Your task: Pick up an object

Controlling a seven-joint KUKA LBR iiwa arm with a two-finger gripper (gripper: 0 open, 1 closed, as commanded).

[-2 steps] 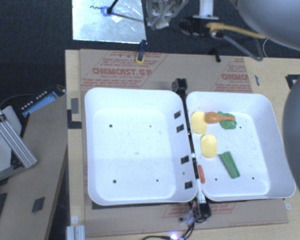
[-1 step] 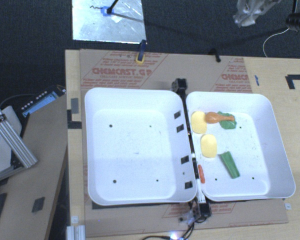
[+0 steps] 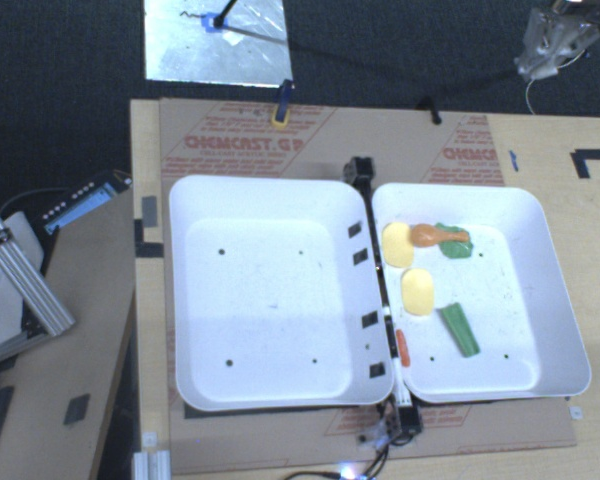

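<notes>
The right bin (image 3: 540, 268) holds several small items. Two pale yellow pieces lie near its left wall, one (image 3: 397, 245) above the other (image 3: 417, 291). An orange piece (image 3: 436, 234) touches a dark green piece (image 3: 457, 249) at the bin's upper middle. A light green stick (image 3: 460, 329) lies lower down, and a small red piece (image 3: 402, 347) rests against the left wall. My gripper (image 3: 552, 40) hangs at the far upper right, beyond the bench's back edge and well away from every item.
The left bin (image 3: 270, 298) sits beside the right one, with black clips (image 3: 360, 258) along the shared wall. A silver sheet (image 3: 217, 26) lies at the back left. An aluminium frame (image 3: 20, 278) stands off the bench's left side.
</notes>
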